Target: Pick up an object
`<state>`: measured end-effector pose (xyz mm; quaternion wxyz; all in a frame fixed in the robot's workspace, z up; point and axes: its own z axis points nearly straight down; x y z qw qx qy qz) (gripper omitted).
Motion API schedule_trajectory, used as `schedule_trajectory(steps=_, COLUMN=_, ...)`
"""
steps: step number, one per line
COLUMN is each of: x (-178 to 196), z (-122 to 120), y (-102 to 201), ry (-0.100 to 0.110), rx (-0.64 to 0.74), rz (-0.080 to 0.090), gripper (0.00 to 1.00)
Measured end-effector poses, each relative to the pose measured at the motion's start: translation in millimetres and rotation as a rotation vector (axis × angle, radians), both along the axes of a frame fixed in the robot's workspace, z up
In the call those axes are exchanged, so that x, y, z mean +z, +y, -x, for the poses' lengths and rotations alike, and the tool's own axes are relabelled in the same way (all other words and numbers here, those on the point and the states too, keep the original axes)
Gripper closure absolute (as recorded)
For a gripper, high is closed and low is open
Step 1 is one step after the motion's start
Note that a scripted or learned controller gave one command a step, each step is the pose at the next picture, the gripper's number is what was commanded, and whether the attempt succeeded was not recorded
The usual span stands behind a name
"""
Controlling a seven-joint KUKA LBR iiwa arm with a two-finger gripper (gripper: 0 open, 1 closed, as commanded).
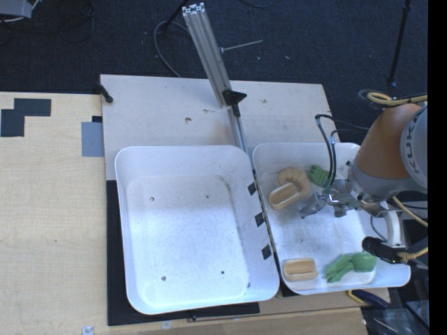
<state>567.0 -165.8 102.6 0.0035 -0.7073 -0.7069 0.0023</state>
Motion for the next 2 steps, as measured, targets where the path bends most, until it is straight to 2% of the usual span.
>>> schedule_trajectory(steps=1, x=-11.0, z=81.0, y=-36.4, ry=-0.008, rx=-0.003, rz=0.002, gripper=0.0)
schedule_trajectory(steps=2, x=-0.6, z=79.9, y=-35.3, ry=-0.01, rx=-0.001, rz=0.002, gripper=1.0)
